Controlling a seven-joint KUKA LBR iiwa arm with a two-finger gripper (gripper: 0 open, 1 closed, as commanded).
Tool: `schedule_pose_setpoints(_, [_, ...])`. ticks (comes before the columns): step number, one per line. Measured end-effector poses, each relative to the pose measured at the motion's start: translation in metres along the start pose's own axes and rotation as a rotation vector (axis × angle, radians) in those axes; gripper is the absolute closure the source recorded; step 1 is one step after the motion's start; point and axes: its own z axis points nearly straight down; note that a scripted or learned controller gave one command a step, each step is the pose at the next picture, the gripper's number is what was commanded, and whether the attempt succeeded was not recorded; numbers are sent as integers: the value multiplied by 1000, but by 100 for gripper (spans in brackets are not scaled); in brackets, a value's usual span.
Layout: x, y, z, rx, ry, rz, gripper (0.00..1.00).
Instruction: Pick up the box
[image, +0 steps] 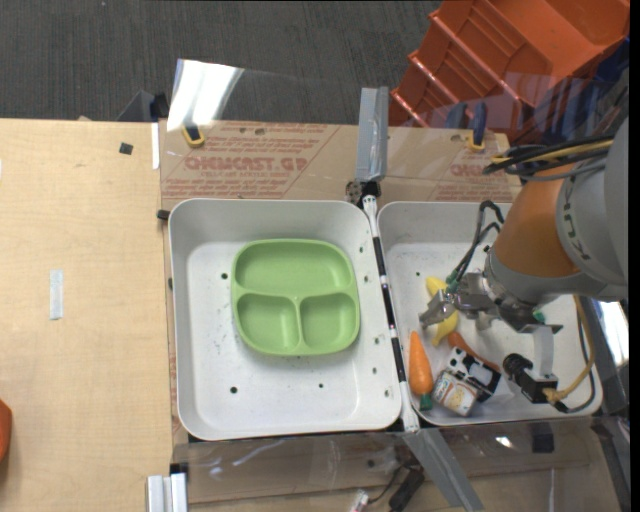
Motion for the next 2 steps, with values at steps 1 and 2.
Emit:
schedule_pose_setpoints(1, [-15,-57,1,2,1,57,0])
schedule_pose_setpoints(2, [-84,48,-1,5,17,238,0])
